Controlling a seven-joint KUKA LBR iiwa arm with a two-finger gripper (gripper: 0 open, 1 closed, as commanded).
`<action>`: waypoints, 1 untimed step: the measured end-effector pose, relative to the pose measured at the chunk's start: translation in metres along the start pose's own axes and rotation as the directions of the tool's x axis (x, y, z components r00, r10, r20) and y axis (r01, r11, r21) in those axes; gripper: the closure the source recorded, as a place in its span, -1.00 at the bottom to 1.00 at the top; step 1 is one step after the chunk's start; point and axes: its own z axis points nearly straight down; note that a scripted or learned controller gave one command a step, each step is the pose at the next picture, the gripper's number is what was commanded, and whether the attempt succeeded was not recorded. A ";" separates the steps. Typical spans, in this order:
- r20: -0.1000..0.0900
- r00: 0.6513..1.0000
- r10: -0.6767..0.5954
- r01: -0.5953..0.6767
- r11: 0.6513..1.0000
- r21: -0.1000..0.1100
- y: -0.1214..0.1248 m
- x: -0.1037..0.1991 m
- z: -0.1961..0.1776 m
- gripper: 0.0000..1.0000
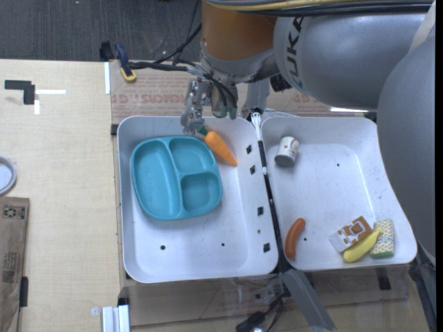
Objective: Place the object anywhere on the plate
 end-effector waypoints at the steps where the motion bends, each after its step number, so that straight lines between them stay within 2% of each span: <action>1: -0.001 1.000 0.000 0.000 1.000 0.000 0.000 0.000 0.000 -1.00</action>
